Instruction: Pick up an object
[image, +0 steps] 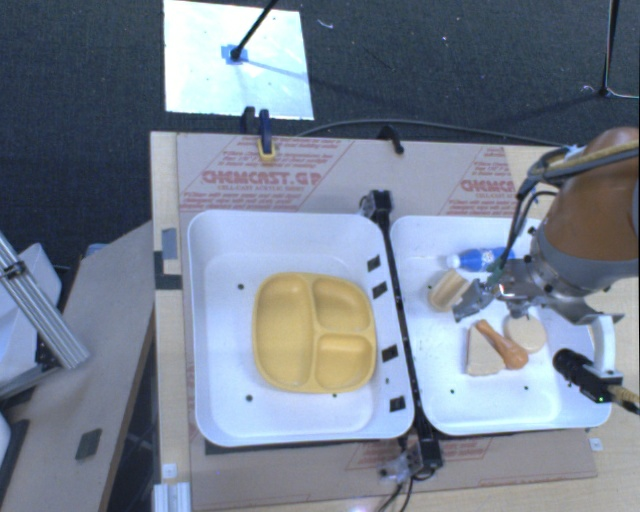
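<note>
Ideally the gripper (478, 296) (grip state cannot be told) descends squarely over the orange carrot-shaped plastic toy (501, 345) near the right white bin's (440, 405) centre, avoiding neighbouring pieces.

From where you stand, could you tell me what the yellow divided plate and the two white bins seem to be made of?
The yellow divided plate looks like moulded plastic with a matte finish: one even colour, rounded compartment edges, no sharp glare. The left bin and the right bin look like thin formed white plastic, slightly glossy, with soft rounded corners and faint sheen; coated metal cannot be ruled out.
</note>
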